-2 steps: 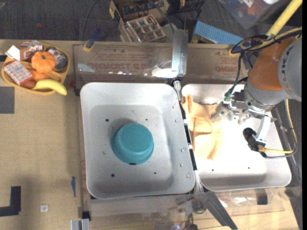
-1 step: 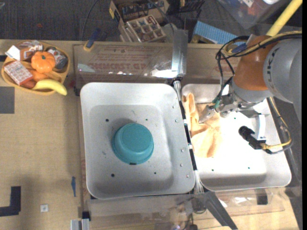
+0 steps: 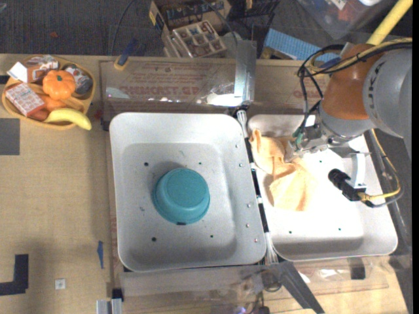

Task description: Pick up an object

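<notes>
The cloth (image 3: 283,172) is the thing to watch: pale orange-yellow, soft, crumpled into folds, lying in the right bin (image 3: 340,237) against its left wall. One lobe bunches up near the bin's top left corner, a wider flap spreads lower down toward the middle, and creases run between the two.

The gripper (image 3: 302,142) is right at the cloth's upper right edge, down low over the bin. Whether it is touching the fabric, I cannot tell; the metal parts there blur into one bright patch, and I cannot tell how the gripper is set either. Above it sits the orange band (image 3: 346,99) and the grey arm (image 3: 396,87), which runs off the right edge. A black fitting (image 3: 344,180) with a cable hangs beside the arm over the bin's white floor.

Over in the left bin (image 3: 134,142), a teal bowl (image 3: 182,195) sits upside down near the middle, well apart from the cloth.

Top left on the bench, a basket (image 3: 46,93) holds a small pumpkin (image 3: 59,84), a banana (image 3: 69,117) and some packets too small to read.
</notes>
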Robot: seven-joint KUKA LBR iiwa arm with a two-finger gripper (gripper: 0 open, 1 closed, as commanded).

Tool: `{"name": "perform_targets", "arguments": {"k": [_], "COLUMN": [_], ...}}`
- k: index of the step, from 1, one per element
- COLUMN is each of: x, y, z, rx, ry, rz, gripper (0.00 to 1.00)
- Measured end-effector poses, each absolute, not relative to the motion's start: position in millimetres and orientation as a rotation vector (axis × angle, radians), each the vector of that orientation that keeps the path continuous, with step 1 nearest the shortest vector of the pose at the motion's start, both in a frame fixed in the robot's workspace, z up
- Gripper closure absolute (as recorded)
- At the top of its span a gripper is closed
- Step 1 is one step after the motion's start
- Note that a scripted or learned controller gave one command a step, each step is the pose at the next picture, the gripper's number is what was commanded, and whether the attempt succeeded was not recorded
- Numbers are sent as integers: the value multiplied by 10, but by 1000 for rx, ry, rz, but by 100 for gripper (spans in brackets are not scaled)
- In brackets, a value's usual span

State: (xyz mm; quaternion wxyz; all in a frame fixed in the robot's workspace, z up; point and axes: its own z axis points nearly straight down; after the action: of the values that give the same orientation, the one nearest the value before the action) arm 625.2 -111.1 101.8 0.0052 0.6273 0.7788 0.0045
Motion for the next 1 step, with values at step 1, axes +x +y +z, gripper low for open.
{"name": "perform_targets", "arguments": {"k": [1], "x": [6252], "y": [-1117], "z": [1020], "rx": [1964], "ry": [2438], "rz": [13], "gripper": [0]}}
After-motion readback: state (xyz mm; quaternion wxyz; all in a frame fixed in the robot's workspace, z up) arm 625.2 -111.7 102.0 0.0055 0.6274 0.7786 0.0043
